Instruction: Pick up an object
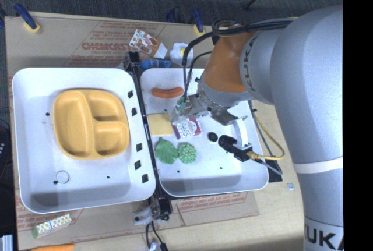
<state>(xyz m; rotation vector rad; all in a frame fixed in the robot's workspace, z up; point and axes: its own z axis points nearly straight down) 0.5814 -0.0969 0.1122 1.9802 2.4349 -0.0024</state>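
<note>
End effector [187, 111] first: you see it low over the right bin [233, 177], directly above a small packet with a pink and white label [189, 127], and it looks to be touching or nearly touching the packet's top edge. Whether its fingers are apart or together you cannot tell from this slant, so do not count the packet as held.

That packet lies near the middle of the right bin. Just beside it on the left is a pale yellow block [159, 124]; just below it sit a green leafy piece [166, 151] and a green knobbly ball [187, 152], touching each other. A sausage [168, 92] lies near the bin's back wall, apart from the rest.

Further out, the left bin [35, 197] carries a yellow divided tray [92, 123], and the worktop [87, 28] bears some loose packets behind the bins.

Judge the pick as not yet done: the approach looks complete, while the grasp and lift remain.
</note>
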